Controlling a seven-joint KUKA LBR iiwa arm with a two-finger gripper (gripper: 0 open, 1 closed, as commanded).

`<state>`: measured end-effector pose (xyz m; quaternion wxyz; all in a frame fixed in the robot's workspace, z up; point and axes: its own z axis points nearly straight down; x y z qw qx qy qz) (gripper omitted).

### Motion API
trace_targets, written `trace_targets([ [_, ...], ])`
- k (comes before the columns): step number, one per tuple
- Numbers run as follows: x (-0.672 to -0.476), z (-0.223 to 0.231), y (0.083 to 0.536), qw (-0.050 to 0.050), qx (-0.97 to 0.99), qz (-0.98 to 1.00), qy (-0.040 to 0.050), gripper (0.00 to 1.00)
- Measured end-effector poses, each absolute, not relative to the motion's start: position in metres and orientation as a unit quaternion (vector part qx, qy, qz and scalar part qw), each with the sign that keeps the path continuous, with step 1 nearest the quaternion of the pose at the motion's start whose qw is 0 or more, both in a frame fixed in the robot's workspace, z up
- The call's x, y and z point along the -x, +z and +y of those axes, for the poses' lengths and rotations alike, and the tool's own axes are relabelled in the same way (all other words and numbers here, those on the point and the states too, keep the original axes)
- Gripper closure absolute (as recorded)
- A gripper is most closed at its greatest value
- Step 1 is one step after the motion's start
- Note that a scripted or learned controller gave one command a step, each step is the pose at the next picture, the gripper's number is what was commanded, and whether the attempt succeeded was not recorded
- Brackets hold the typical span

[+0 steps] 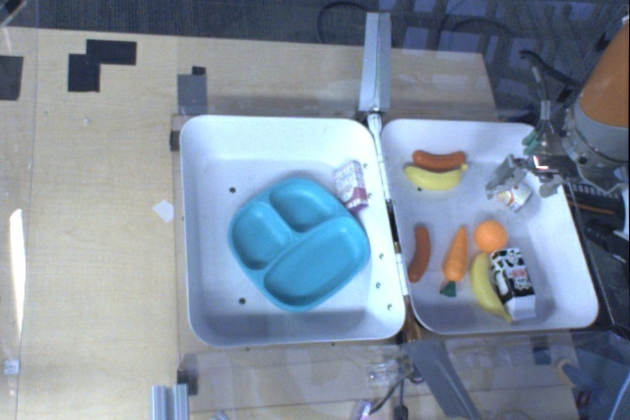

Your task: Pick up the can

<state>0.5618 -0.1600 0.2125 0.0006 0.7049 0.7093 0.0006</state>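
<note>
The can is small and crumpled, white with red markings. It lies in the left bin against the right wall, touching the upper right corner of a blue divided plate. My gripper hangs low over the upper right part of the right bin, far to the right of the can. A small pale object sits right under the gripper's tip, and I cannot make out what it is.
The right bin holds a hot dog, a banana, a sausage, a carrot, an orange, a second banana and a black-and-white carton. A metal divider stands behind the bins.
</note>
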Motion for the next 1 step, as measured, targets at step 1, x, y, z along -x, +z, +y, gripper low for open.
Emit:
trace_targets([
  [1, -0.6187, -0.2013, 0.0935, 0.002, -0.717, 0.698, 0.0017, 0.00],
])
